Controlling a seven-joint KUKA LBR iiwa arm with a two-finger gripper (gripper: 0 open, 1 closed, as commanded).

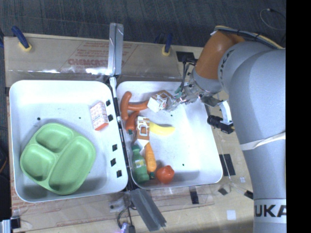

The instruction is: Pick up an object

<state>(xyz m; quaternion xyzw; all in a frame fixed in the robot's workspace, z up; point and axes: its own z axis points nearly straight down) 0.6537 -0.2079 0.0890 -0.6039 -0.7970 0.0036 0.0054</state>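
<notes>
Gripper (pixel 171 102) is hovering in the right bin (pixel 206 144); whether it is open is unclear. Just left is lying a small white carton (pixel 156 102), so descending squarely matters. Beyond it are crowding sausages (pixel 127 105); below-left are lying a banana (pixel 161 128), carrot (pixel 150 158), tomato (pixel 165 173).
</notes>
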